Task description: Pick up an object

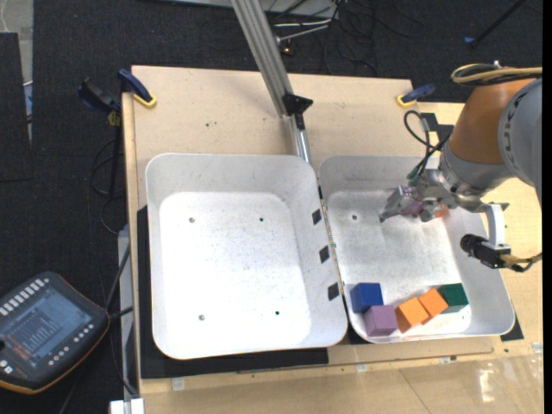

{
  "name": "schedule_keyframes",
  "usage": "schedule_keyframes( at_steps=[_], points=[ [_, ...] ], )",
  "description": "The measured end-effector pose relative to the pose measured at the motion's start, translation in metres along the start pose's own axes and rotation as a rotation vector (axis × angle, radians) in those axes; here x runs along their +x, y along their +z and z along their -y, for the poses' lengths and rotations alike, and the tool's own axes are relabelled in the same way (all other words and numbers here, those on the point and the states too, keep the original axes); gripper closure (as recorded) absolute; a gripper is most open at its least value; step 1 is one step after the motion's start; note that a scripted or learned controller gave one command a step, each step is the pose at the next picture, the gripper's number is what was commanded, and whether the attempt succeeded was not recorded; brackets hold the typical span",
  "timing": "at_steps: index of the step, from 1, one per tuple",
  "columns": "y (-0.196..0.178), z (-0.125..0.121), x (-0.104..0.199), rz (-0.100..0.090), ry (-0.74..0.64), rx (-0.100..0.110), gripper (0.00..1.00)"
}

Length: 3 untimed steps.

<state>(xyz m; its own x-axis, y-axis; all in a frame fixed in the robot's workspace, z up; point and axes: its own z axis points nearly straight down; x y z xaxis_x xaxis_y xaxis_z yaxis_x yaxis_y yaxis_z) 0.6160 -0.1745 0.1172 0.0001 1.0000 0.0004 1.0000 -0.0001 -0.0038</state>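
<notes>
Nearest us, four small blocks, purple (380, 320), orange (413, 311), blue (366, 297) and green (452, 297), lie well apart from our gripper (405, 203); blur hides its state.

Four small blocks sit in the right bin (483, 313), all bunched along its near edge. Blue block (366, 296) is leftmost, a bit further up into the bin than the rest. Purple block (380, 319) is just below and right of blue, near the bin rim, looks touching or almost touching blue. Orange block (417, 309) is next to the right, appears as two orange faces or possibly two pieces, can't tell which. Green block (452, 297) is rightmost, against orange. All lie flat on the bin floor, rotated slightly off the bin's edges.
</notes>
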Motion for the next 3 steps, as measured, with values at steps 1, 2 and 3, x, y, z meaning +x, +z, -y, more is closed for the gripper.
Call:
schedule_keyframes(
  at_steps=[1, 2, 3],
  points=[
    [-0.014, -0.001, 0.0, 0.001, 0.0, -0.007, 1.0],
    [-0.062, -0.009, -0.007, 0.003, -0.002, -0.011, 1.0],
    [-0.125, -0.011, -0.013, 0.004, -0.002, -0.013, 1.0]
  ],
)
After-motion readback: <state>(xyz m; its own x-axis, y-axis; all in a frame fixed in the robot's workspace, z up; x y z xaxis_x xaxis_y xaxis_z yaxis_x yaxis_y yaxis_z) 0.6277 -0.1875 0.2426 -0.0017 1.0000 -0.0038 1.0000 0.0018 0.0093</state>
